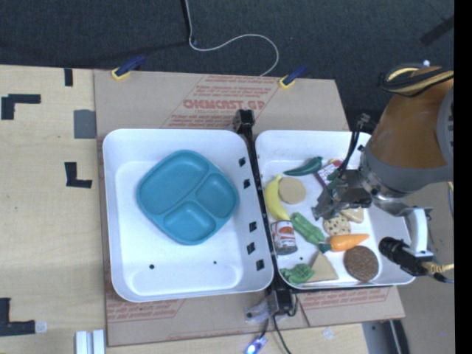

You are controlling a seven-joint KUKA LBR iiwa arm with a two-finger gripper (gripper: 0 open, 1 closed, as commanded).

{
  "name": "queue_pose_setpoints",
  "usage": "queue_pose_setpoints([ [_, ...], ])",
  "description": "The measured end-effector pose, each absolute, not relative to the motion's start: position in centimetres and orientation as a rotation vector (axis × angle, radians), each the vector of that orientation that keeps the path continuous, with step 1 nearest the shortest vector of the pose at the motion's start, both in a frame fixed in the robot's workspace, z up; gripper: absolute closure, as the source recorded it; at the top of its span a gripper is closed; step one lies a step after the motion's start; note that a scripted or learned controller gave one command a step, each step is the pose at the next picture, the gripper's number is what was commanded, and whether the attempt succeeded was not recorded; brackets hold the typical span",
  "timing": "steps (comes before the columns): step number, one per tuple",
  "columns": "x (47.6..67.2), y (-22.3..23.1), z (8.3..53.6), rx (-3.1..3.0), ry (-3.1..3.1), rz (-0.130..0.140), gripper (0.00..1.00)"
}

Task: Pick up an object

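Note:
The right bin (295, 140) holds several toy foods. A yellow banana (275, 198) lies along its left side next to a tan round biscuit (292, 191). A dark green chili (303, 167) sits toward the back. A green pickle (307, 228), a small can (284, 237), an orange carrot (346, 241), a brown round patty (361, 262), a tan wedge (323, 268) and a green leafy piece (298, 274) fill the front. My gripper (331, 205) hangs low in the bin's middle, just above a dotted cracker (340, 224) and right of the biscuit. Nothing shows held in it.
The left bin (118, 198) bears a blue divided plate (187, 195). A black divider with clips (254, 190) runs between the bins. The grey and orange arm (413, 139) covers the right bin's right side. A white cable (228, 44) loops behind the cardboard base.

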State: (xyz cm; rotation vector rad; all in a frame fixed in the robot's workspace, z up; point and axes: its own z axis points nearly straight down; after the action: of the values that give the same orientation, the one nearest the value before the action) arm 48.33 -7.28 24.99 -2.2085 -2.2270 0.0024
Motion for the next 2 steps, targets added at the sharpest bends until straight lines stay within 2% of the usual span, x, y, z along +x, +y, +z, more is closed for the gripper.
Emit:
queue_pose_setpoints([
  [1,48.4,0.1,29.5,-2.21,-2.233,-0.005,1.0],
  [2,51.5,0.6,23.8,-2.217,-2.221,0.007,1.0],
])
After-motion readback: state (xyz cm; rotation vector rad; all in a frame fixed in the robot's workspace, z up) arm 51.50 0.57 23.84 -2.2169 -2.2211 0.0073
